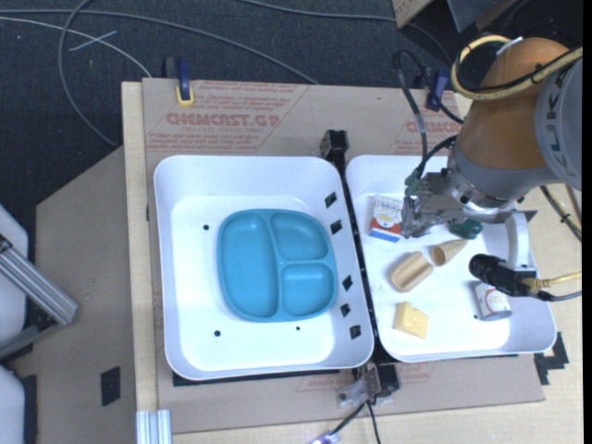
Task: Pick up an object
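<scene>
Up front in the right bin (458, 333), a yellow block (412, 320) lies well apart from a small can (489, 304); just beyond them rest a tan roll (410, 271) and a smaller tan cone (449, 251). Alongside, the left bin (185, 326) holds a blue divided plate (277, 265). Farther back, the gripper (421, 213) of the grey-and-orange arm (504, 128) hangs low over the right bin, just beside a white, red and blue carton (386, 218); whether its fingers are wide or narrow cannot be told. Both bins sit on a board-covered surface (240, 114)
</scene>
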`<move>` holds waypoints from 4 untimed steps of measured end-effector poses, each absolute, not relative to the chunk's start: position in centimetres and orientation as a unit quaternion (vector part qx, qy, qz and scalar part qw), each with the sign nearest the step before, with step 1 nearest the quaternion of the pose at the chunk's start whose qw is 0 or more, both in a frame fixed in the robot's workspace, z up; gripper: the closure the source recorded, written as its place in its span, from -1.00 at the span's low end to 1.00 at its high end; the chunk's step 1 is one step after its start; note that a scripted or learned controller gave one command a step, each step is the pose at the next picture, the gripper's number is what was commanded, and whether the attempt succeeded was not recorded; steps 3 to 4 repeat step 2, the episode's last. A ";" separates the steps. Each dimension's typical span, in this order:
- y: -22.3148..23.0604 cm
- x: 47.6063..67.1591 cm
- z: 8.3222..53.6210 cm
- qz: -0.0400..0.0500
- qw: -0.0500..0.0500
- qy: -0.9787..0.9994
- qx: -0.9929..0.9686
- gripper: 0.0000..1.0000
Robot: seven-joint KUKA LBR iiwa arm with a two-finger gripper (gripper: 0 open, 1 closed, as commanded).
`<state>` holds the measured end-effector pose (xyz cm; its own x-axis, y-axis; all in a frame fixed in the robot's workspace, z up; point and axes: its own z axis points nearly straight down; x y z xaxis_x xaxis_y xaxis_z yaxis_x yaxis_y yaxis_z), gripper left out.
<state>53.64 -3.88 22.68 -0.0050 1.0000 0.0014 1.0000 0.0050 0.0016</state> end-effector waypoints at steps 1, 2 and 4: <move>1.5 54.9 21.9 0.001 0.000 0.709 0.705 1.00; 7.4 54.5 23.1 0.001 -0.001 0.710 0.705 1.00; 7.4 54.5 23.1 0.001 -0.001 0.710 0.705 1.00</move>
